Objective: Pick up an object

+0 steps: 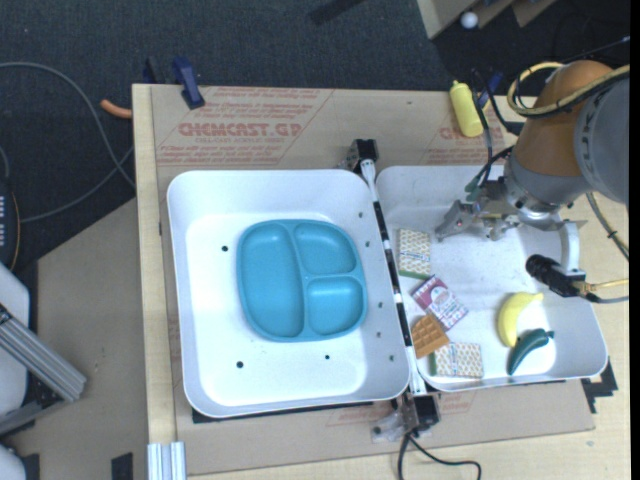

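Blue divided plate (300, 278) fills the left bin (200, 208); the gripper (478, 218) hangs released over the right bin's (590, 353) far edge, grasping nothing.

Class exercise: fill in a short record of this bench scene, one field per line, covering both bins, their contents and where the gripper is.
left bin: holds a blue divided plate
right bin: holds the loose items
near front edge: yellow banana, green pepper-like item
along left side: four small snack packets
gripper: over the back of the right bin, nothing seen between its fingers
arm: enters from the view's right
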Controlling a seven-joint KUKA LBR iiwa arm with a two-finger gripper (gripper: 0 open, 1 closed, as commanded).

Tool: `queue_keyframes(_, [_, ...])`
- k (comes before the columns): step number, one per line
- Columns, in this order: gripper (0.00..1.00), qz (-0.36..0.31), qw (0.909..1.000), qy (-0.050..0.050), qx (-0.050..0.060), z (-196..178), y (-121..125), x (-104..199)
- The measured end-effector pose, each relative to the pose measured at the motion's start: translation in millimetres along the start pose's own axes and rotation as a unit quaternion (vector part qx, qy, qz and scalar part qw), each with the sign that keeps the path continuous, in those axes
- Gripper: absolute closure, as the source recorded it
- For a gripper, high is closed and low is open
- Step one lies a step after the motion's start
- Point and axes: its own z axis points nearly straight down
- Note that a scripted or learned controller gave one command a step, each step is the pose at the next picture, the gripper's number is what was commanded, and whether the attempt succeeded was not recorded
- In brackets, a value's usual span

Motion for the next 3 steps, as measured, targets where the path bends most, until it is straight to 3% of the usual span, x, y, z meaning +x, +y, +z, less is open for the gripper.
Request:
queue_keyframes(1, [0.0,0.0,1.0,-0.001,-0.001,10.7,-78.2,-49.2])
queue_keyframes(2, [0.0,0.0,1.0,0.0,-0.001,11.1,-133.7,-32.3])
queue_keyframes(3, [0.0,-0.001,1.0,-0.001,-0.004,-110.1,-14.1,-54.4])
